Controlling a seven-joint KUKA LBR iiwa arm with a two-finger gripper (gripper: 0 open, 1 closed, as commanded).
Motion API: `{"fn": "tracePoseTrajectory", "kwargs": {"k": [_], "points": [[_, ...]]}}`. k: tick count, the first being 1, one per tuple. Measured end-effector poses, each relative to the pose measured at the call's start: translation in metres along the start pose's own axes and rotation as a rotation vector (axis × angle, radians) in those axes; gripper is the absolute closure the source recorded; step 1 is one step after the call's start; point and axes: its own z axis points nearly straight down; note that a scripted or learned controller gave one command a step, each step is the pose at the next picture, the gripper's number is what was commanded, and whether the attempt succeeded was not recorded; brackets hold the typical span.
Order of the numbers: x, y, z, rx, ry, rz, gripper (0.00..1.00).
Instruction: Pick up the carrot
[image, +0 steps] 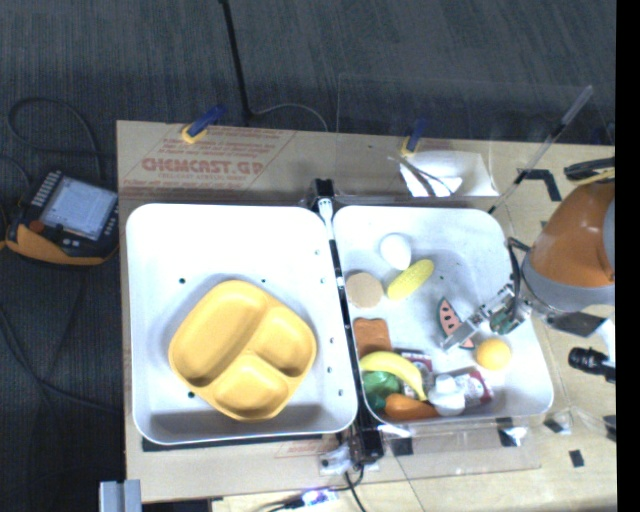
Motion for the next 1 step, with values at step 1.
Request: {"fn": "tracePoseTrajectory", "kwargs": {"k": [1], "points": [[0.0183, -0.031, -0.0011, -0.002, -0.004, -0.007, 0.0]]}}
